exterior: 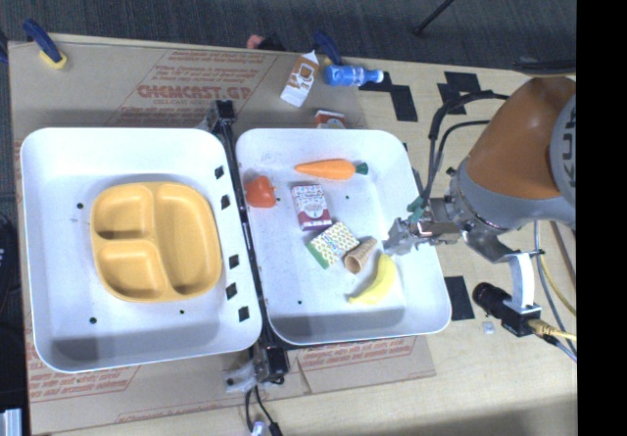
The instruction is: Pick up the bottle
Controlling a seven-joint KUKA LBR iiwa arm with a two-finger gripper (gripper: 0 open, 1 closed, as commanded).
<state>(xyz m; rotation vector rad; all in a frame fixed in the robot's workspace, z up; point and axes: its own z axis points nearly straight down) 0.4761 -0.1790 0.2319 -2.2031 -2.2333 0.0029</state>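
A small blue bottle (346, 76) lies on its side on the cardboard behind the right bin (294, 316), outside both bins. My gripper (402, 236) hangs low over the right bin's right edge, next to the banana (375, 282) and the ice cream cone (359, 254). It is far from the bottle, toward the front right of it. Nothing shows in the gripper.
The right bin holds a carrot (326, 169), a red fruit (260, 192), a maroon box (311, 206) and a checkered box (333, 243). A yellow divided plate (155, 238) fills the left bin (49, 169). A small carton (300, 80) lies left of the bottle.
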